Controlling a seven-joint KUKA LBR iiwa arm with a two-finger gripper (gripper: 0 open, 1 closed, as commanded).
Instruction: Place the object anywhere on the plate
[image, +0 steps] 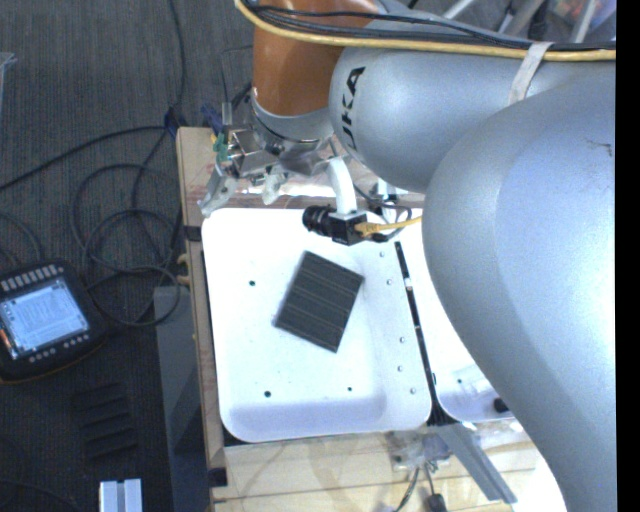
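A dark grey ribbed square plate (320, 300) lies flat and turned at an angle in the middle of the left white bin (240, 390). My gripper (238, 172) hangs over the bin's far left corner, well apart from the plate, under the orange band of the wrist. The grey arm reaches in from the right and covers most of the right bin (465, 392). I cannot make out any object between the fingers.
A small dark spot (497, 405) shows in the visible corner of the right bin, at the arm's edge. The wooden bench edge (195, 300) runs down the left side. A teach pendant (40, 320) and cables lie on the dark floor to the left.
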